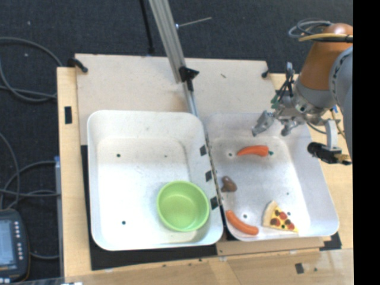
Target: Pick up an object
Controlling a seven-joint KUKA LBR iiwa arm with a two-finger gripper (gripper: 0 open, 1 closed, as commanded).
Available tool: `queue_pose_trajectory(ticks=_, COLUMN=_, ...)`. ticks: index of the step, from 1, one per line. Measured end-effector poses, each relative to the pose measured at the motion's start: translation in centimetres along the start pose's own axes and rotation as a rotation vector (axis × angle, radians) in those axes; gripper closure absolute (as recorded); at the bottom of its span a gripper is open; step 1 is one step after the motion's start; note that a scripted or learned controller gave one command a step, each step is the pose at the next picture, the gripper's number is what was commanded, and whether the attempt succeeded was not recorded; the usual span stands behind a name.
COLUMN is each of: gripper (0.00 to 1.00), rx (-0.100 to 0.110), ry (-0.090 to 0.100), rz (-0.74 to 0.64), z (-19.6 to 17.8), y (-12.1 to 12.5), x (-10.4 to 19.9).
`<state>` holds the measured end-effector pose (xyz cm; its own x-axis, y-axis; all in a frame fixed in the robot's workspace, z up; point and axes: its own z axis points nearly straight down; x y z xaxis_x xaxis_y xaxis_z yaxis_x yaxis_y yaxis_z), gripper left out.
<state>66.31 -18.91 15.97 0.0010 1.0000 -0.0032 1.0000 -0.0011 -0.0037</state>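
1. Two white bins sit side by side: the left bin [107, 153] and the right bin [309, 183].
2. The gripper [274, 126] hangs over the far edge of the right bin, fingers spread wide, holding nothing.
3. A carrot [253, 151] lies just below it.
4. A brown lump [228, 184], a sausage [241, 223] and a pizza slice [279, 218] lie nearer the front.
5. A green bowl [183, 205] sits in the left bin.

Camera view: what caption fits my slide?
Open gripper hovers above a carrot in the right bin; green bowl in the left.

no readable text or labels
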Motion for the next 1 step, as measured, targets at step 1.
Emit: queue_pose_trajectory(ticks=1, gripper=0.0, rx=0.001, ry=0.001, rz=0.0, z=5.27, y=-0.11, x=-0.14)
